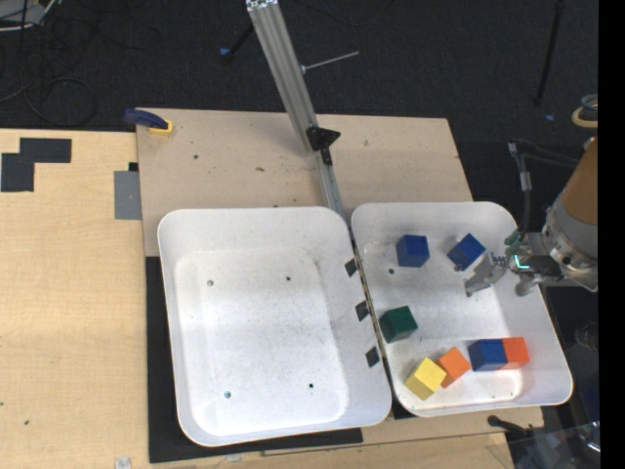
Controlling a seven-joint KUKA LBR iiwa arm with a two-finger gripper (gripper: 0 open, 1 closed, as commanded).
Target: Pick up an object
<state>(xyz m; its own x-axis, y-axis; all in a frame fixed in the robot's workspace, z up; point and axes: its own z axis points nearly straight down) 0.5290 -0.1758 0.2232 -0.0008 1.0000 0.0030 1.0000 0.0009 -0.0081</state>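
Honestly, the small blue cube [467, 251] lying in the right-hand white bin [547, 384] just beside the two-finger gripper [493, 274] looks light and rigid, best pinched across flat opposite faces.

A dark floor [117, 37] spreads behind the bench, with loose cables [39, 8] trailing across its upper left corner. A pale wooden board [293, 159] forms the bench top, and a lighter wood-grain surface [68, 301] lies to its left, marked with black patches [34, 159] and a grey rectangle [126, 193]. A slanted aluminium extrusion post [288, 66] rises from the board's middle, held by a black bracket [322, 138]. A blue-and-yellow clamp [149, 121] grips the board's far left corner. Light falls evenly from above.
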